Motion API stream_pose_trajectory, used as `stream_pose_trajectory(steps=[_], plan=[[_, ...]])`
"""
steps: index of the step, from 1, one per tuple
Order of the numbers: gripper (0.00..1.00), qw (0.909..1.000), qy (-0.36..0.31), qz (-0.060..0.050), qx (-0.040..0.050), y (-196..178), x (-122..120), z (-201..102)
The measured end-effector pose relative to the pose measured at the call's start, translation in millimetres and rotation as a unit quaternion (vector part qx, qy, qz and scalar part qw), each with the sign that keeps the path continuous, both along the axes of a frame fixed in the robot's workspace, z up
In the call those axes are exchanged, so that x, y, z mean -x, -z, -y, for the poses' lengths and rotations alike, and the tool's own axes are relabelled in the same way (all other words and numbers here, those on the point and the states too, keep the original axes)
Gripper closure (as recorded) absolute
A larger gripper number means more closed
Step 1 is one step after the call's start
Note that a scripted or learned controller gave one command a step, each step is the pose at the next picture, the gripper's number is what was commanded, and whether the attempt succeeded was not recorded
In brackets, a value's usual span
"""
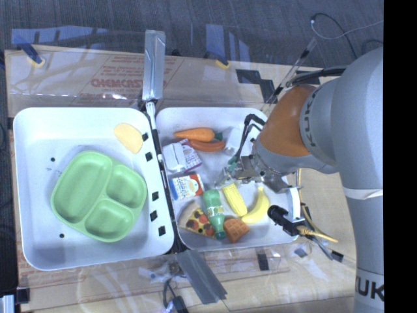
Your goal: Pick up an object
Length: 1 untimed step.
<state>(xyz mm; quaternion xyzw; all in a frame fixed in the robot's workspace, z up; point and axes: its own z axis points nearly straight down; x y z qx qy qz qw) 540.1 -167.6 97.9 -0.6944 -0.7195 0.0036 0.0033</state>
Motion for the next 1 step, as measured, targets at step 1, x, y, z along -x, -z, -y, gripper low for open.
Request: stream_pose_trajectory(steps=[1], plan=[[1.00,0.9956,-0.094,0.003,-0.0014,-96.9,23.7,-59.9]])
